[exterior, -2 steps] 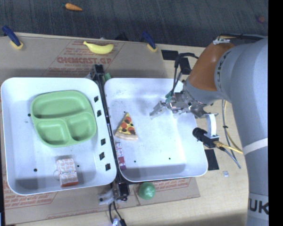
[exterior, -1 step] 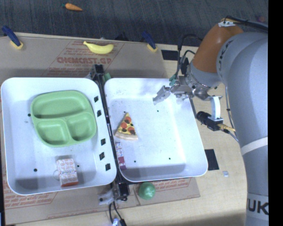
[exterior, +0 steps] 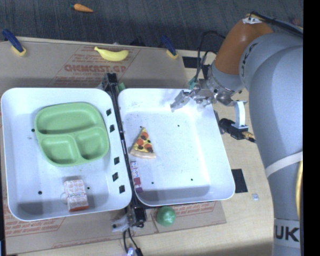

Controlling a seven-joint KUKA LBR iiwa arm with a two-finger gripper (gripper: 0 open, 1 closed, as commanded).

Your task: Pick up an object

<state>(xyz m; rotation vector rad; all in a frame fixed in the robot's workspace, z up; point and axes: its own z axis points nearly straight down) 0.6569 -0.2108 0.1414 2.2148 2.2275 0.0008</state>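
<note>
A toy pizza slice (exterior: pixel 143 144) is seen in the right bin (exterior: pixel 202 164), close to its left wall and about halfway between the far and the near edge. It is a small triangle with the tip pointing to the far side; the top is orange-yellow with red and dark spots, and a pale crust is found at its near end. It lies flat on the white floor of the bin and nothing touches it.

The gripper (exterior: pixel 177 103) is located above the far part of the same bin, to the right of the slice and farther away, well apart from it. Its thin metal fingers point to the left. Whether they are apart or together cannot be told from this view. Nothing is seen between them.

In the left bin (exterior: pixel 10 143) a green tray (exterior: pixel 69 132) with three compartments is placed in the far half. A small packet (exterior: pixel 75 194) with red and white print lies near the near wall.

Outside the bins, a yellow banana (exterior: pixel 112 53) is placed on the cardboard (exterior: pixel 69 68) at the far side, and a green ball (exterior: pixel 166 216) rests just beside the near edge of the right bin. A small orange object (exterior: pixel 83 7) lies on the dark floor far away.
</note>
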